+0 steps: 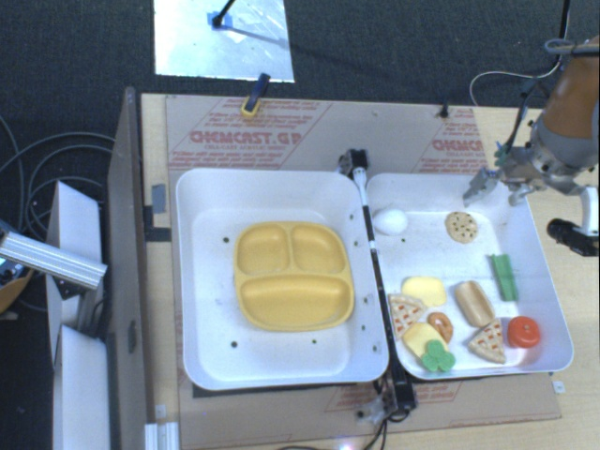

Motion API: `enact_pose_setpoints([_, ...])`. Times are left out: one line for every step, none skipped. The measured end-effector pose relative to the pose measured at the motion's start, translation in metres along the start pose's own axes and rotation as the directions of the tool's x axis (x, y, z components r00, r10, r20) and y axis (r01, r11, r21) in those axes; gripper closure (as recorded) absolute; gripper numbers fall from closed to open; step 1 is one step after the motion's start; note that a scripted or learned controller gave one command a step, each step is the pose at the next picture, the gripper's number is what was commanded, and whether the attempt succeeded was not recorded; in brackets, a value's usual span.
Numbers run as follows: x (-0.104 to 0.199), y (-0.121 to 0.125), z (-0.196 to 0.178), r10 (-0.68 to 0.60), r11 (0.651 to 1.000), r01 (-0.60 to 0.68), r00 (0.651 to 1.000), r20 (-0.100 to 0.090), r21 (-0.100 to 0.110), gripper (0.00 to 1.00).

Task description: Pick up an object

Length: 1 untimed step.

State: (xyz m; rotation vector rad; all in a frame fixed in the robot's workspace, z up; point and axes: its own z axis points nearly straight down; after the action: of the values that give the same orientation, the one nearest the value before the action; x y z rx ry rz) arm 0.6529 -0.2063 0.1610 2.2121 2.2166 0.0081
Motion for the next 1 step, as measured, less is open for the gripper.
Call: enact_pose_setpoints([0.0137,-0.0110,0.0365,-0.002,1.000,0.002,1.000,-0.003,0.011,0.00])
